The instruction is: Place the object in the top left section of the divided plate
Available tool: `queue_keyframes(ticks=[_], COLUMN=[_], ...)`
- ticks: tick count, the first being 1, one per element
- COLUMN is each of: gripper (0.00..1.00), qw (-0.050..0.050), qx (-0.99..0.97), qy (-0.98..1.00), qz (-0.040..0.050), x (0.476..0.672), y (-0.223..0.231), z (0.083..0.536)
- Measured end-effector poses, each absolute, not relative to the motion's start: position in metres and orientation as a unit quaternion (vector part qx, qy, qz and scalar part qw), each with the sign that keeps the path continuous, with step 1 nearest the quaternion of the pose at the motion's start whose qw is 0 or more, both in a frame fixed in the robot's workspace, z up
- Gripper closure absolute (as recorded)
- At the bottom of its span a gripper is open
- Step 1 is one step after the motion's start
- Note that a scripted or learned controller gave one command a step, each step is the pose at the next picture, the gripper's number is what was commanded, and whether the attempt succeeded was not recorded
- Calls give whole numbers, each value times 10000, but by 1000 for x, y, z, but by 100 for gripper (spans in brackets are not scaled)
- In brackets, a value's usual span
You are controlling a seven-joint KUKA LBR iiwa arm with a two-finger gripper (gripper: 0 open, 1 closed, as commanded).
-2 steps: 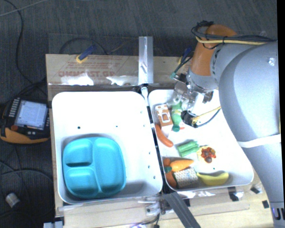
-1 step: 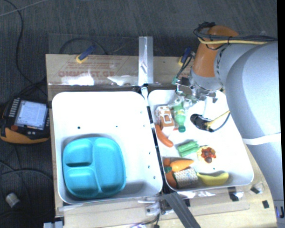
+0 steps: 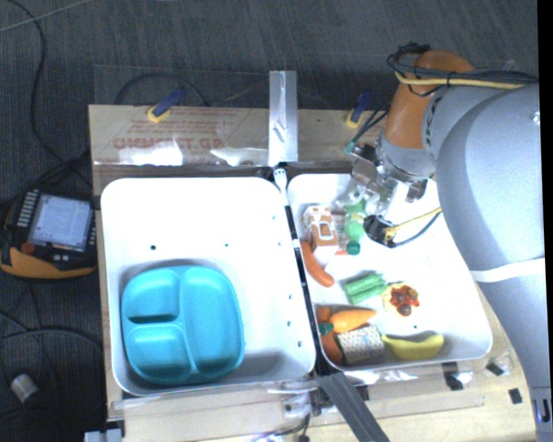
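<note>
The large grey arm (image 3: 497, 181) with its orange band fills the right side, reaching over the right white bin (image 3: 460, 282). Its two-finger gripper (image 3: 374, 203) hangs low at that bin's far end, just beside a small green bottle-shaped toy (image 3: 354, 229); whether the claw is open or closed cannot be told. Nearby lie a white and orange carton (image 3: 320, 225), an orange carrot (image 3: 349, 318), a green ridged vegetable (image 3: 363, 286) and a yellow banana (image 3: 414, 346). The turquoise divided plastic plate (image 3: 182, 325) sits in the left white bin (image 3: 195, 218), near corner, well apart from the gripper.
</note>
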State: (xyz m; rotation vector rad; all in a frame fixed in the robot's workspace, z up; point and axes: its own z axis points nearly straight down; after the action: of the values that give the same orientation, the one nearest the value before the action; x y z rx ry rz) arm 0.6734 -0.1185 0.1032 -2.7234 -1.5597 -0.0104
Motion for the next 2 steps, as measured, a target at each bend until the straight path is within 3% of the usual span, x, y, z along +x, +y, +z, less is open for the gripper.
queue_keyframes(ticks=[1,2], gripper=[100,100], qw=[-3,12], qx=[-8228,-8511], qy=[-5684,-5250], qz=[31,19], x=[652,626], y=[-153,-173], z=[192,93])
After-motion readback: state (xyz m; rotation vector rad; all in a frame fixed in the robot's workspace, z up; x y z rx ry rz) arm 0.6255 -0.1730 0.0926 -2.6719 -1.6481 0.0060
